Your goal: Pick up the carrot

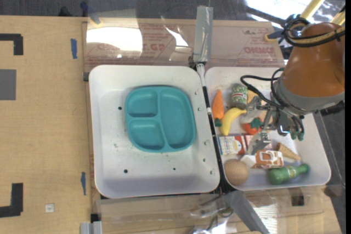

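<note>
The carrot (218, 103), orange with a green end, lies along the left wall of the right bin (320, 145), next to a yellow banana (232, 118). My gripper (264, 133) hangs below the orange wrist over the middle of the right bin, to the right of the carrot and apart from it. It hovers near a small red and green vegetable (252, 127). Nothing shows as held.
The left bin (104, 118) holds a teal divided plate (160, 118). Crowded into the right bin are a can (238, 95), a white carton (230, 145), a brown egg-like ball (236, 171), an orange carton (269, 159), an ice cream cone (289, 151) and a green bottle (286, 173).
</note>
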Controlling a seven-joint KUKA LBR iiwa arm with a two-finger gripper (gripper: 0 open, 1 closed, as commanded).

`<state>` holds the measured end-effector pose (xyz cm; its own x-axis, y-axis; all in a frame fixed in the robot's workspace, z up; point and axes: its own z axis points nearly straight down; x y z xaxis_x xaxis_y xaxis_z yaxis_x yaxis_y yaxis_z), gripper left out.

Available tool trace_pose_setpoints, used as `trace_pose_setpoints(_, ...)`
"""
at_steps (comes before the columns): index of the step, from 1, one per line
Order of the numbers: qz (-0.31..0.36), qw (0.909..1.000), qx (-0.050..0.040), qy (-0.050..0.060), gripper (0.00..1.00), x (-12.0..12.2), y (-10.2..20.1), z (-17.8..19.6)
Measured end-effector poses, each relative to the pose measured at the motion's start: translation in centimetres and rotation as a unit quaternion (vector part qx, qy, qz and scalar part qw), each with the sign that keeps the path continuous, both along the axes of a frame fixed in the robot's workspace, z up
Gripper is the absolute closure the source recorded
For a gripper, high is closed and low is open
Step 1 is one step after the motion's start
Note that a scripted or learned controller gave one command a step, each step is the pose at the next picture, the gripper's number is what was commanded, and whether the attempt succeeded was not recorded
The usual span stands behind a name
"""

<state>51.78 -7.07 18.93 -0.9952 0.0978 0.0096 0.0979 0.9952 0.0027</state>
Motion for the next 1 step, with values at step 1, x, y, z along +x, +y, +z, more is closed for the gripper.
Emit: trace_pose_setpoints(1,-0.136,0.9907,-0.0020,-0.003,0.00,3.81,-2.64,-7.93)
